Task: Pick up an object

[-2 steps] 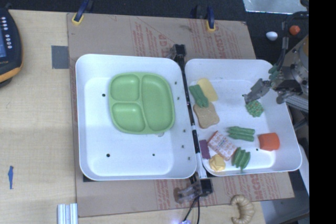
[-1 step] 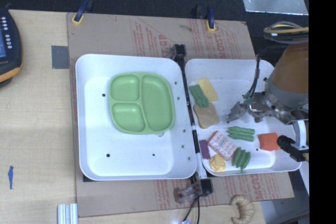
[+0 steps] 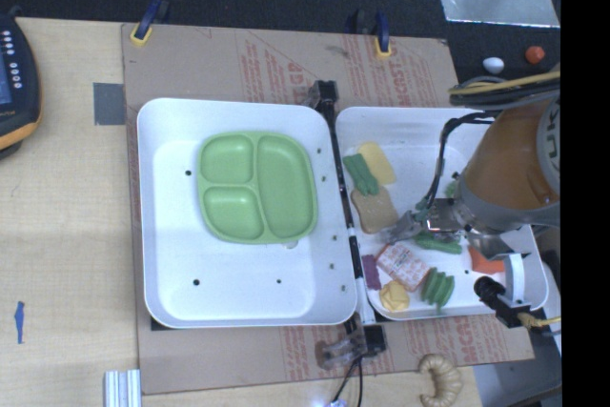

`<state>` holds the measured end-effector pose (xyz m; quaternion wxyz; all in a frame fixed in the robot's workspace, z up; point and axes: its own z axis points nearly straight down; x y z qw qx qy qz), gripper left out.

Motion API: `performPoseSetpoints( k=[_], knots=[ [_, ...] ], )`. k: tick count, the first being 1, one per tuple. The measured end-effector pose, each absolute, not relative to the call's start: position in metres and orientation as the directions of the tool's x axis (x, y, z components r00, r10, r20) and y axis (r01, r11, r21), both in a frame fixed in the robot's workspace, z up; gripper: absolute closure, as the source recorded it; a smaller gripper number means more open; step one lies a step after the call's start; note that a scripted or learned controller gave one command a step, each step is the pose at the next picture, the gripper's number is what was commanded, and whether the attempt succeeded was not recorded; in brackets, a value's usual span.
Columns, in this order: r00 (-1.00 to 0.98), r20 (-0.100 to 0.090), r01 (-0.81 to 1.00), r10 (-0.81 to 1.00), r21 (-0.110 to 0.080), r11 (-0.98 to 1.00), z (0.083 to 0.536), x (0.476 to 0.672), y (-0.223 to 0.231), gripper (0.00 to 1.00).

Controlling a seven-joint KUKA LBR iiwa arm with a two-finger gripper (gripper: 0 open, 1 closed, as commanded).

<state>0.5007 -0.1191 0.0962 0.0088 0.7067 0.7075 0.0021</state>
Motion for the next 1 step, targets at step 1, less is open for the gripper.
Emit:
performPoseSetpoints(
  k=[1],
  knots=[
    [-0.005, -0.001, 1.000, 1.000, 0.000, 0.005, 0.1259, 0.5579, -0.1535, 0.00]
  ],
)
